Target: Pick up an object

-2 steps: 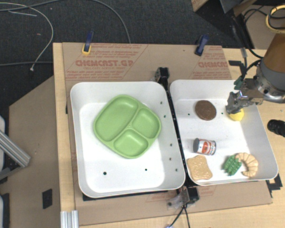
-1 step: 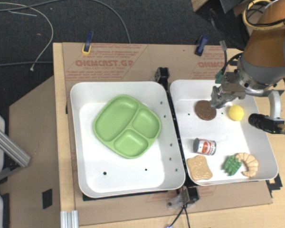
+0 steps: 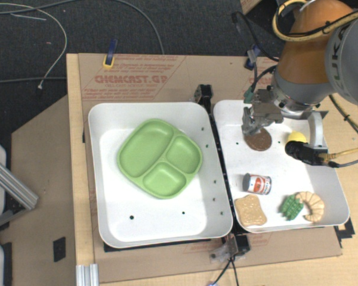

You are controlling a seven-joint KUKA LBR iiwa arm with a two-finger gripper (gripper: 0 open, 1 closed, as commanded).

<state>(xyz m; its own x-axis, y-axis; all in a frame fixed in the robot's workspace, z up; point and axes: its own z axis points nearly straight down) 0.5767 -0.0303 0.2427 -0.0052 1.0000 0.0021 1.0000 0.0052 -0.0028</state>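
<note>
Grey arm, broad orange band, yellow cable looped on top, dark metal wrist.

Light is even and fairly bright from overhead, with the white bins close to washed out and only soft, short shadows beneath objects. Toward 9 and 11 o'clock the dark floor falls dim. Focus is slightly soft throughout, grainy.

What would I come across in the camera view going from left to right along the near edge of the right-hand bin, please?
Slice of toast → green toy → croissant.
</note>
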